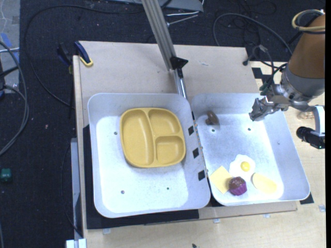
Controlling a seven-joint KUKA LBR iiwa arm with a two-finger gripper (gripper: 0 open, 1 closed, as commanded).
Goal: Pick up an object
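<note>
The arm reached in from the right of the frame, and its gripper hung over the upper right corner of the right bin, low near the rim. Nothing sat under the tool, and whether it was clenched or released, I could not tell at this size and angle.

The candidates were well apart from it. A small brown object lay near the top left of that bin, close to the wall shared with the left bin. Down at the lower edge clustered four food pieces: a fried egg, a yellow cheese slice, a purple lump touching the slice, and a pale yellow oval just to the right. My read: the loose items were scattered in one bin so the program could choose any, and the gripper was poised high in a corner before committing.

The left bin carried a yellow divided tray, lying flat, its three compartments bare.

Both bins rested on a pale wooden bench, with a blue and yellow clamp at its upper left corner. A metal pole slanted up from between the bins. Dark floor and black cables ringed the bench.
</note>
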